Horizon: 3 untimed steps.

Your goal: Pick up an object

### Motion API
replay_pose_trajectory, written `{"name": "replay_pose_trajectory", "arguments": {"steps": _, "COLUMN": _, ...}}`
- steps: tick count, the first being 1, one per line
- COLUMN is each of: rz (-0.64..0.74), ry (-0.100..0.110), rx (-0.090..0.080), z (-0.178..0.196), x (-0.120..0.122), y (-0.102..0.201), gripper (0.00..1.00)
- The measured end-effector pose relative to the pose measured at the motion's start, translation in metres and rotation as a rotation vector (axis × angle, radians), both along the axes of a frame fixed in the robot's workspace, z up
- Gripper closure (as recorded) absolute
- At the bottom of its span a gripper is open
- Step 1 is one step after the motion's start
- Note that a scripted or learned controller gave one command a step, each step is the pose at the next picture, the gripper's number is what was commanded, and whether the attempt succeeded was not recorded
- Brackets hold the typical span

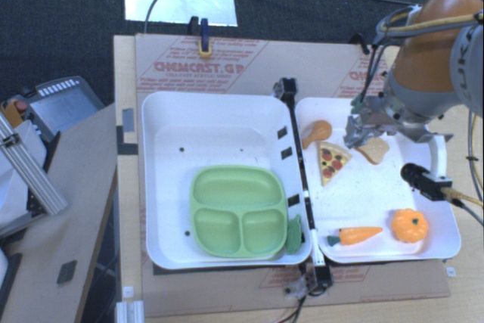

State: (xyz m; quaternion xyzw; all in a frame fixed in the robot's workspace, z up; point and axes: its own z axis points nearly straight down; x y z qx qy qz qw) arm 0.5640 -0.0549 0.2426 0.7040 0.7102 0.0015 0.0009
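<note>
Scene: I am looking down on a tabletop (128,163) carrying two shallow white bins side by side, the left bin (162,163) and the right bin (446,238).
End effector: the end effector (364,131) is low over the far part of the right bin; I cannot tell how far it is open or whether it has anything.
Nearest objects: a toast slice (373,151) just right of it, a pizza slice (331,161) just left and nearer, a tan bread roll (315,133) to the far left.
Other objects: a carrot (355,235) and a small pumpkin (409,225) along the near edge.
Left bin: a green divided tray (234,209), smooth moulded plastic.
Handling: I judge these toy foods light, stiff and slightly slick; the flat toast needs gripping across its edges.
</note>
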Motion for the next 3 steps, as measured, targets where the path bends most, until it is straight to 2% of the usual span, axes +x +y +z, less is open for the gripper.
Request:
{"name": "replay_pose_trajectory", "arguments": {"steps": 1, "rz": -0.001, "ry": 0.001, "rx": 0.0, "z": 0.001, "x": 0.014, "y": 0.049, "gripper": 1.0}}
{"name": "replay_pose_trajectory", "arguments": {"steps": 3, "rz": -0.001, "ry": 0.0, "rx": 0.0, "z": -0.024, "x": 0.065, "y": 0.146, "gripper": 1.0}}
